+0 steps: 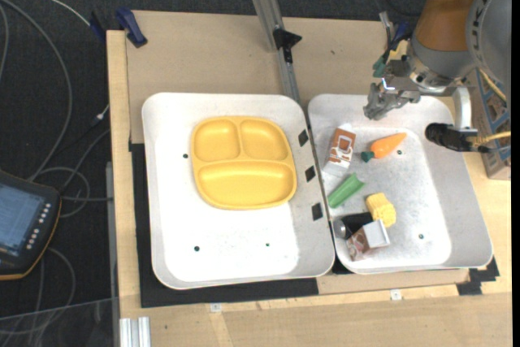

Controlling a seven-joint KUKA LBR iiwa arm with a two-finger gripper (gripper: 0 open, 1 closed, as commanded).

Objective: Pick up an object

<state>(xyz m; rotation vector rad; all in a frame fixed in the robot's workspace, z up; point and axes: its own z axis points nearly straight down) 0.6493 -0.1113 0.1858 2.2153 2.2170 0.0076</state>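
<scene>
The right bin holds several small items. An orange toy carrot lies near its far side, with a brown and white carton to its left. A green piece lies toward the bin's left wall. A yellow corn cob sits near the middle, and a dark box with a black part rests near the front edge. My gripper hangs over the bin's far rim, just up and left of the carrot, with nothing visibly in it.
A yellow divided plate lies in the left bin. A slanted metal post rises at the back between the two bins. A black cylinder juts in by the right bin's far right edge.
</scene>
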